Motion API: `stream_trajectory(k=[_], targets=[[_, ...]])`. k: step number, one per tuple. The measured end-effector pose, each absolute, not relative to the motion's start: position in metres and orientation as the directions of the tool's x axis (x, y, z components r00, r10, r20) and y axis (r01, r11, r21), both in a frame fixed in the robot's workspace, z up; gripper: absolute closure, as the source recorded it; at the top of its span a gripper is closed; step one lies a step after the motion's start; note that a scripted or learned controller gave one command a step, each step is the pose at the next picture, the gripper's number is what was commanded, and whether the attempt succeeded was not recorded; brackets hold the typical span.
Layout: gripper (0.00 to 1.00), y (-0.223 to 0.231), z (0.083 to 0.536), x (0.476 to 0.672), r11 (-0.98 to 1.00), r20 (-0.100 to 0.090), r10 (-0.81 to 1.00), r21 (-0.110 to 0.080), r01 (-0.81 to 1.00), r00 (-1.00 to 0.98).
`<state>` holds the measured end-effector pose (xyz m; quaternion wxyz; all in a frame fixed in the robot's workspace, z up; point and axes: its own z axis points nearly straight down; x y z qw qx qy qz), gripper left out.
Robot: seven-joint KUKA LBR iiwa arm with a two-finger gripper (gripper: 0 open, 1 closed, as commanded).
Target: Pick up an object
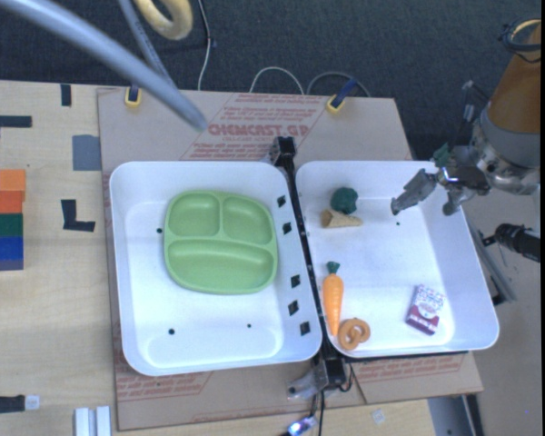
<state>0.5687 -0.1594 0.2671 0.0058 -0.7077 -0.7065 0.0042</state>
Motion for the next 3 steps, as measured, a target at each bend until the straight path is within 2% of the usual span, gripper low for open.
stream_trajectory(k=[1, 2, 3], targets=[[0.0, -0.159, 0.272, 0.57, 0.002, 0.0, 1.0, -0.005, 1.0, -0.002], [0.0, -0.157, 0.224, 0.576, 0.002, 0.001, 1.0, -0.009, 1.0, -0.002], [0.0, -0.157, 0.157, 0.574, 0.001, 0.002, 1.0, -0.011, 1.0, -0.001]])
